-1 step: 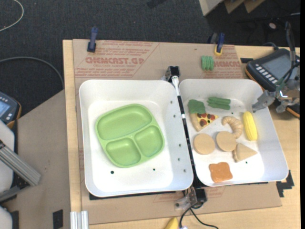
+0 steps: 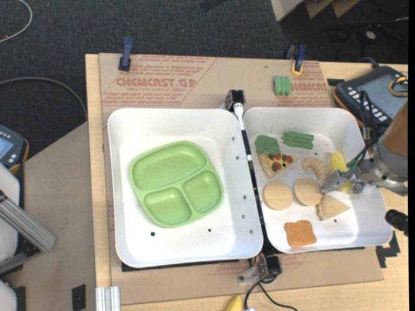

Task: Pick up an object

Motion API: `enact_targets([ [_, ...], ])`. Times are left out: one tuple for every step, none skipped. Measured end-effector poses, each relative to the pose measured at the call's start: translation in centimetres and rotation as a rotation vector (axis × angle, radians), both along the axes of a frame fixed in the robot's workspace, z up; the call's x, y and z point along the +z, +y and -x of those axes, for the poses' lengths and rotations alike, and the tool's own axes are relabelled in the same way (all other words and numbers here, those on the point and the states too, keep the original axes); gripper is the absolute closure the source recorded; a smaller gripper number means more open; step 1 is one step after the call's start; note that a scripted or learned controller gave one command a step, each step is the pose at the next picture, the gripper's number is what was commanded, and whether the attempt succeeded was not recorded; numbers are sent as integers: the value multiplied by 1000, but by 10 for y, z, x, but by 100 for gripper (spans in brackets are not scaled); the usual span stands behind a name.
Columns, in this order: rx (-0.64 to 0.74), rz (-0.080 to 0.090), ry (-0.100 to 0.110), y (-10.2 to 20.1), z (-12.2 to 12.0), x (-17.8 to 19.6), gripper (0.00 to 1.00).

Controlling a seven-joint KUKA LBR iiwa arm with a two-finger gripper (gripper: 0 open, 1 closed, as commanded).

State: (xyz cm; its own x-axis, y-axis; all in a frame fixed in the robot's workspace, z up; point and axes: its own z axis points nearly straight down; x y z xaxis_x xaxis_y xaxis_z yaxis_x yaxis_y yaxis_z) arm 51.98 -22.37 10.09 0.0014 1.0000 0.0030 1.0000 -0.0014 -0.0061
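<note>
The right bin (image 2: 369,235) holds several toy foods: a pizza slice (image 2: 277,163), a dark green piece (image 2: 266,144), a ribbed green piece (image 2: 297,138), a tan curled piece (image 2: 316,168), a yellow piece (image 2: 338,161), two round tan discs (image 2: 278,195) (image 2: 306,191), a tan wedge (image 2: 332,207) and an orange toast (image 2: 300,233). My gripper (image 2: 335,184) reaches in from the right and hangs low between the yellow piece and the tan wedge, next to the right disc. I see nothing clearly held.
The left bin (image 2: 123,173) holds a green divided plate (image 2: 175,183). A ribbed green toy (image 2: 282,85) lies outside the bins on the brown board behind the right bin. Blue clamps (image 2: 125,54) (image 2: 299,58) stand at the board's far edge.
</note>
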Motion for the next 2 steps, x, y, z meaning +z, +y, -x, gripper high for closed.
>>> enact_targets([
  [3,3,-8,0,-42,3,0],
  [3,19,-23,-4,-45,19,100],
])
